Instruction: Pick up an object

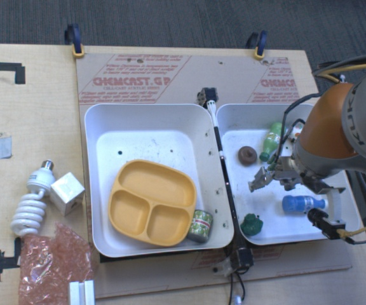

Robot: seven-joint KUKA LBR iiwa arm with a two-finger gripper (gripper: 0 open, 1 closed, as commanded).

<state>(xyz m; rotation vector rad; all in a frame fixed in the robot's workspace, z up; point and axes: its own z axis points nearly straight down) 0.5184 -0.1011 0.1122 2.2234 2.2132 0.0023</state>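
Observation:
My gripper point(261, 180) hangs over the middle of the right bin point(232, 122), reaching in from the right under the orange wrist band. A brown ring-shaped piece point(247, 155) lies just up and left of it. A green bottle point(271, 140) lies at the bin's far side, partly behind the arm. A blue bottle point(301, 203) lies to the gripper's right. A dark green lump point(252, 224) sits at the near left corner. I see nothing held in the gripper.
The left bin point(100, 122) holds a yellow divided tray point(152, 201) and a small patterned can point(201, 225) at its near right corner. A spiral light bulb point(32, 202), a white cube point(67, 191) and a pink plastic bag point(53, 269) lie on the bench at left.

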